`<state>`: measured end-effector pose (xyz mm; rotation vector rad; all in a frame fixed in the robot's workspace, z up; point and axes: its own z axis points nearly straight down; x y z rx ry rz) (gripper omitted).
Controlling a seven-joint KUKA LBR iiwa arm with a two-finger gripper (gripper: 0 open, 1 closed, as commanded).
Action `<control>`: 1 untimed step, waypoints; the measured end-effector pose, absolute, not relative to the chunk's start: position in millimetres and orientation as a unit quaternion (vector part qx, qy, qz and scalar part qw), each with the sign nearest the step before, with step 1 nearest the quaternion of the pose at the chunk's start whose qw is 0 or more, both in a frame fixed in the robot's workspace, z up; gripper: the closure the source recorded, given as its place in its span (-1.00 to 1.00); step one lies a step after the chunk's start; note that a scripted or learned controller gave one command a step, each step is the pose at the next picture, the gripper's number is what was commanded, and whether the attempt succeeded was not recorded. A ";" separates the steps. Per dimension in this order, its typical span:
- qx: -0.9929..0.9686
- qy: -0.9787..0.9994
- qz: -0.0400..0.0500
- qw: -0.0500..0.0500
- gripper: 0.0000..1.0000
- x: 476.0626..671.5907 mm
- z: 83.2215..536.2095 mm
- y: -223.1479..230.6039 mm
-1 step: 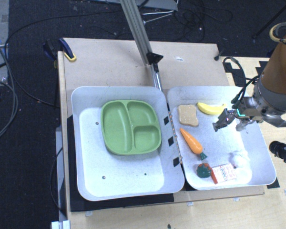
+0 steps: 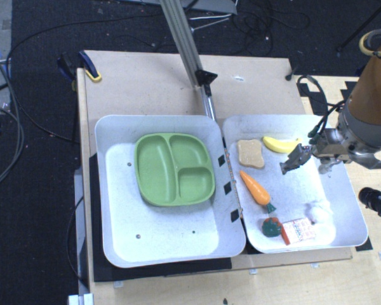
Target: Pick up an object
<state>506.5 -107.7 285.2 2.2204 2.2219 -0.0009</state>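
The right bin [image 2: 343, 189] holds several small objects. A yellow banana [image 2: 278, 145] lies at its back, beside a tan bread slice [image 2: 250, 153]. An orange carrot [image 2: 255, 188] lies along the bin's left side. Near the front are a red and green toy fruit [image 2: 272, 227], a red and white box [image 2: 300, 231] and a small white piece [image 2: 317, 210]. My gripper [image 2: 308, 162] hangs over the middle of this bin, just right of the banana, open with nothing between its fingers.
The left bin [image 2: 114, 234] bears a green divided plate [image 2: 175, 169]. A grey metal pole [image 2: 184, 37] slants from the back down to the bins' shared edge. The arm's grey and orange body [image 2: 371, 100] stands over the right bin's far right.
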 end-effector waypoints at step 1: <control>0.707 0.707 -0.002 -0.002 -1.00 515.2 226.4 -106.4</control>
